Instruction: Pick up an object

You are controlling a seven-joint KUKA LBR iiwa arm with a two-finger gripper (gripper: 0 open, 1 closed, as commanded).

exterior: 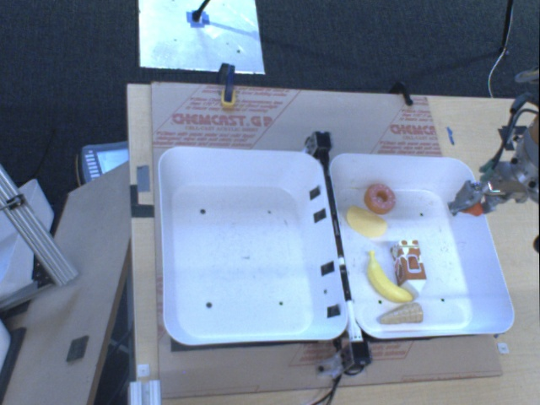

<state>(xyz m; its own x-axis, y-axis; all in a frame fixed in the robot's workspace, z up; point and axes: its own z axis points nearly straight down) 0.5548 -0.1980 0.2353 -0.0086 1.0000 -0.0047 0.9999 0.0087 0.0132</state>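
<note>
white plastic forms the two shallow bins seen side by side from above on the desk (pixel 472 116), which is covered by a sheet printed with red lettering. the left bin (pixel 181 171) is marked by a few dark specks on its floor. the right bin (pixel 494 298) holds five things gathered near its middle. a pink-brown doughnut (pixel 380 198) is seen toward the far side, and a pale yellow lemon-shaped piece (pixel 366 222) lies just in front of it, touching or nearly so. nearer the camera, a yellow banana (pixel 386 280) is laid lengthwise, with a small white and orange-brown carton (pixel 408 262) just beside it on the right. a tan cone-shaped piece (pixel 402 314) rests close to the bin's near wall, just below the banana's end. the tool (pixel 469 201) is seen at the far right rim of the right bin, reaching in from the right, well apart from the doughnut and the other things. something small and orange-red is visible at its tip, but whether the tool is open or closed cannot be told, and nothing can be made out as gripped. a yellow clamp (pixel 228 91) is fixed at the desk's far edge.
</note>
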